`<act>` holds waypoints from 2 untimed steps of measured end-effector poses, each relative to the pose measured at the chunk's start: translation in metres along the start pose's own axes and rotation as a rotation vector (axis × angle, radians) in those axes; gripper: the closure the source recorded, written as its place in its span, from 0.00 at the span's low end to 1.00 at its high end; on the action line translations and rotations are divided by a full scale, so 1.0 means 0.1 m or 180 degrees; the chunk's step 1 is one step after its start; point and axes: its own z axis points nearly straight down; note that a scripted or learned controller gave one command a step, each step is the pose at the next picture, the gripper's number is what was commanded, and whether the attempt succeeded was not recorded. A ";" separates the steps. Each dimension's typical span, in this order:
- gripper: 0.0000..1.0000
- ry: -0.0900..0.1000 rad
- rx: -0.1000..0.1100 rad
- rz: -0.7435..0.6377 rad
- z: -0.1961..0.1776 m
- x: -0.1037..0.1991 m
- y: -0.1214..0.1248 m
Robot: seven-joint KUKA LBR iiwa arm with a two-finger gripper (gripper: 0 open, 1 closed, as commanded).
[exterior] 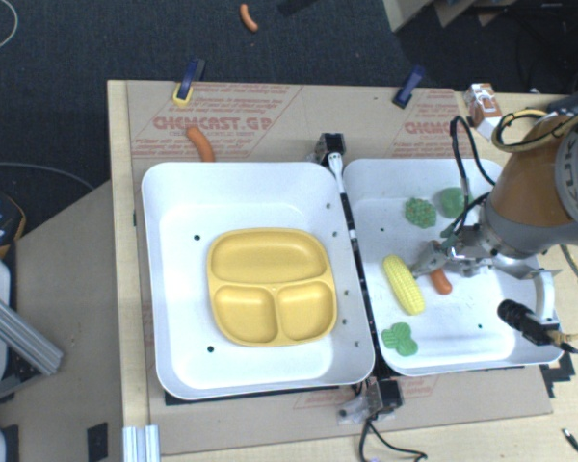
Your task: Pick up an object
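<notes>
Camera view is showing the gripper (441, 261) hanging at centre right of the frame, over the right bin (482, 340), just beside the small orange carrot (443, 282) and corn (403, 284); its grip state cannot be told.

Bins (173, 258): smooth white plastic, slight gloss; divided tray (270, 285): matt yellow plastic; bench board (270, 114): raw wood-like sheet, matt.
</notes>
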 end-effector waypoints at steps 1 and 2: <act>1.00 -0.0004 -0.0012 0.0004 -0.11 -0.01 0.01; 1.00 -0.0013 -0.0031 -0.0001 -0.55 0.00 0.05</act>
